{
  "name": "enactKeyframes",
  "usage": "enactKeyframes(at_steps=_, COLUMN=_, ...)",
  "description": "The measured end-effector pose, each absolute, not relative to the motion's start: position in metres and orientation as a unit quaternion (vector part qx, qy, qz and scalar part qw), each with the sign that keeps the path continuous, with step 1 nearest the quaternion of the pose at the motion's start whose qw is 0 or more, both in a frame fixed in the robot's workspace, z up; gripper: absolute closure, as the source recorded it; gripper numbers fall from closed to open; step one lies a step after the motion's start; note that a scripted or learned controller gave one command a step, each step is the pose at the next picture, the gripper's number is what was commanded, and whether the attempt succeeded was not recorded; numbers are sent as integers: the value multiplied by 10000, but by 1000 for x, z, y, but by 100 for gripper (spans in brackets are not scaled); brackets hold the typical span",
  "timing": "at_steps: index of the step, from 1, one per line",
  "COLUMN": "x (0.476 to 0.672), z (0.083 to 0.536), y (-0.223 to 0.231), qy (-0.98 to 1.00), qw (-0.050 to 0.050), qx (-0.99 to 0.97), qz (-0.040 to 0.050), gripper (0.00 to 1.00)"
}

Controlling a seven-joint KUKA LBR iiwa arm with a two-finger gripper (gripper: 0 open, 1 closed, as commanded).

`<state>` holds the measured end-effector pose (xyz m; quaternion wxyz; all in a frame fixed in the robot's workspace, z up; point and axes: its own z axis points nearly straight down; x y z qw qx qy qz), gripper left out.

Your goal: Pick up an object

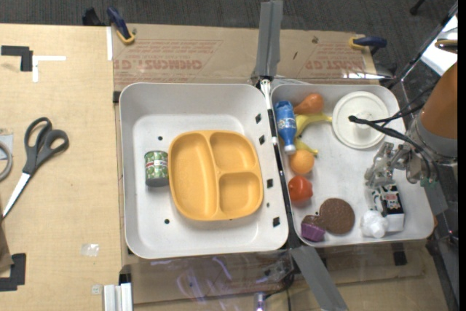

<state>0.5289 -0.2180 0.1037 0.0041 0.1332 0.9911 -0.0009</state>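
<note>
**Hand hovering low over the right bin's near corner**

Nearest the camera, along the front wall of the right bin (408,233), a purple piece (312,231), a brown round cookie-like disc (337,215) and a small white lump (374,225) are lying in a row. Just beside the lump a small black-and-white box (391,200) is standing, and this looks like the likeliest thing to be picked. The hand (384,170) is hanging directly behind and a little above that box, close to it but not seen touching; whether its grip is wide or narrow I cannot tell, since the metal parts are blurring together there.

To do this step well, the hand should be coming straight down over the box, keeping clear of the bin's right wall and the white lump, so that nothing gets nudged aside before closing. The box is crowded by neighbours, so a centred, upright descent is judged safer than a slanted one.

Further back, a red fruit (299,188), an orange ball (301,162), a banana (308,124) and a blue bottle (285,124) are lining the bin's left side, well apart from the hand. A white round lid (362,118) is sitting at the far end. In the left bin (138,156) a yellow divided tray (216,175) and a small can (156,167) are resting. Scissors (35,149) are lying on the bench (58,229).
</note>
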Motion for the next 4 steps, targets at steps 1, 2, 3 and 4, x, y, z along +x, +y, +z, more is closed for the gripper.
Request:
enactKeyframes(at_steps=1, x=478, z=92, y=-160, qy=9747, qw=2, qx=2233, qz=2, gripper=100)
enactKeyframes(at_steps=2, x=480, z=93, y=-219, qy=9449, qw=9, qx=3273, qz=19, gripper=100)
enactKeyframes(at_steps=3, x=507, z=92, y=-149, qy=9233, qw=8, qx=3841, qz=0, gripper=100)
enactKeyframes(at_steps=4, x=549, z=187, y=-214, qy=9024, qw=16, qx=4310, qz=-5, gripper=100)
